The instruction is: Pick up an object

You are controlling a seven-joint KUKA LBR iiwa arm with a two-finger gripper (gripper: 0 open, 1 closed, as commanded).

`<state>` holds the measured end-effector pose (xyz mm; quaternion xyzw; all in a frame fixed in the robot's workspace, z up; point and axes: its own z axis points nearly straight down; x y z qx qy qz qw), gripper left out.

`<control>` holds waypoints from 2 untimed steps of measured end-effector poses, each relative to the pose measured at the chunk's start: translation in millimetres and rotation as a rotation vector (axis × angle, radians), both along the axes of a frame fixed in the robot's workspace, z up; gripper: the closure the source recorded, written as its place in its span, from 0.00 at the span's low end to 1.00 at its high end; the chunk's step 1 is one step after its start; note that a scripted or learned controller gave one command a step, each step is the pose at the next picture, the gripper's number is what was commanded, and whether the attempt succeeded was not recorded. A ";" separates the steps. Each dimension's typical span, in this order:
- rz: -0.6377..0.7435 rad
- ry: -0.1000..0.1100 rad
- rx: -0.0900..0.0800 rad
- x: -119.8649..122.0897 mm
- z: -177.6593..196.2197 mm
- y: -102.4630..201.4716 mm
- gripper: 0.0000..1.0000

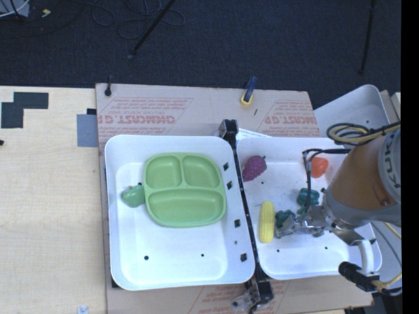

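Note:
In the right bin (288, 267), a yellow corn cob (266, 222) lies near the left wall. A purple fruit-like toy (254, 167) sits at the back left and an orange toy (319, 167) at the back right. A teal piece (308, 196) lies mid-bin. A second dark teal piece (284, 218) rests just right of the corn. My gripper (291, 227) reaches in low from the right, its tip right at that second teal piece and close to the corn. The arm hides the bin's right side.
The left bin (170, 267) holds a green divided plate (184, 190) with a pale green toy (133, 195) at its left edge. A black divider (239, 195) separates the bins. Cables (347, 133) loop above the wrist. Cardboard lies under both bins.

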<state>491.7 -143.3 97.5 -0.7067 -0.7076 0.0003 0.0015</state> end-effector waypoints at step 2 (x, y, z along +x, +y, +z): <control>-0.001 0.005 0.001 -1.6 40.0 -2.5 1.00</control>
